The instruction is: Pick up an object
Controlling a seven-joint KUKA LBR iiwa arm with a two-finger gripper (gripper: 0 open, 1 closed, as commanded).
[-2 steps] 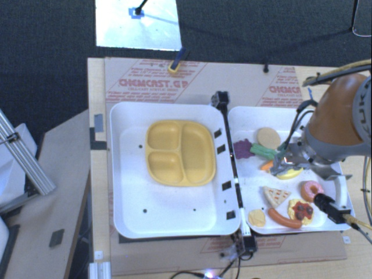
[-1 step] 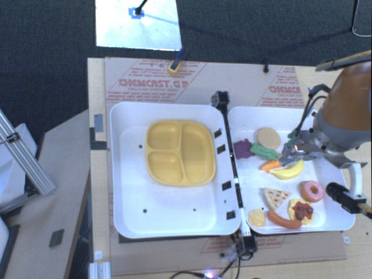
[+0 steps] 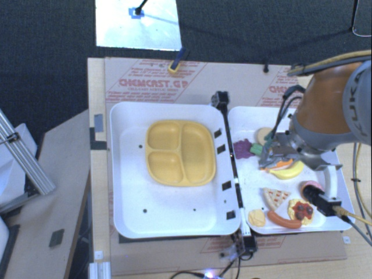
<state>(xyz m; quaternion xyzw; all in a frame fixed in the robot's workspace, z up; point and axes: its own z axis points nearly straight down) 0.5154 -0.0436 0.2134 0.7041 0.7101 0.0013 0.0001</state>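
Smooth, glossy yellow plastic tray [image 3: 180, 153] in a white, seemingly plastic bin [image 3: 131, 214] on printed cardboard [image 3: 154, 83].

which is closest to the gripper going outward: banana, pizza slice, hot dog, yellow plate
Measured from the gripper in the camera view:
1. Banana, right beside it.
2. Pizza slice, below it in the right bin.
3. Hot dog, at that bin's lower edge.
4. Yellow plate, in the left bin.

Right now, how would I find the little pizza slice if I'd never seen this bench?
Look at the right white bin, the one crowded with toy food. Go to its near edge, below the gripper and the banana. The pizza slice is the pale triangle with red spots, left of the round red-topped piece and above the orange sausage.
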